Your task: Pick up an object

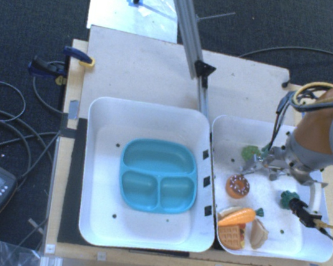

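Gripper [261,166] over right bin [324,250], finger state cannot be told | green object [251,153] at its 10 o'clock, just beside | donut [238,185], carrot [236,216] at 6–7 o'clock | blue tray [159,176] in left bin [100,150]

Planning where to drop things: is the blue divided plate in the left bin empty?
Empty. All three sections of the blue plate show bare blue; the toy food sits in the right bin.

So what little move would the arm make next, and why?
Probably a short drop straight down. The end effector hangs in the right bin beside the green broccoli piece, with the donut just below it in the picture. Neither looks gripped yet.
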{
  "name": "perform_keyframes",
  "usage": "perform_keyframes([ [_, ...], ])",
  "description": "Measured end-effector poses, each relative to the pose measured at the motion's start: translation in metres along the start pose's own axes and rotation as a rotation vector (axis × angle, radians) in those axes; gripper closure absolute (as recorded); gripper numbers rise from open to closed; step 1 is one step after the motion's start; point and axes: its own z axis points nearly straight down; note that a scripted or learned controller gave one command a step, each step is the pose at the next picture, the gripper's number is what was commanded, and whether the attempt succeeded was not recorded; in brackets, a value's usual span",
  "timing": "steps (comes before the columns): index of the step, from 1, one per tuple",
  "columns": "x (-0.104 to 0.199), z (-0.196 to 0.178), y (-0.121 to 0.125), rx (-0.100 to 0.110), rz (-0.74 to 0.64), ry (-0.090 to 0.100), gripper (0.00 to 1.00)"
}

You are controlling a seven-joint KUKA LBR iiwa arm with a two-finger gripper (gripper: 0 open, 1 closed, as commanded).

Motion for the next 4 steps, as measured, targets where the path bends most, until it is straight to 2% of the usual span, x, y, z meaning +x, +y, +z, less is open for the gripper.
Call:
perform_keyframes([
  [1, 0.0, -0.014, 0.002, -0.008, 0.001, -0.001, 1.0],
  [3, 0.007, -0.14, 0.008, -0.013, -0.007, -0.003, 1.0],
  [4, 0.007, -0.158, 0.009, -0.009, -0.007, -0.002, 1.0],
])
